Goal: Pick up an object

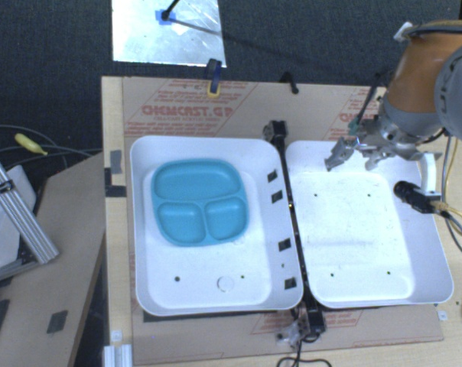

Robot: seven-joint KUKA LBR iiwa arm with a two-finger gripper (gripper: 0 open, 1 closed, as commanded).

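Note:
A light blue divided plate (199, 202) with three compartments lies flat in the left bin (143, 228), a little left of its middle. My gripper (356, 157) hangs over the far end of the right bin (422, 281), close to its back wall. Its two grey fingers (336, 159) are spread apart with nothing between them, so it is open. The blue plate is well to the gripper's left, across the ridge between the two bins.
A faint small ring (226, 284) shows on the left bin's floor near the front. Black clips (281, 197) line the ridge between the bins. Cardboard (187, 109) lies under both bins, and an aluminium frame (13, 212) stands at far left.

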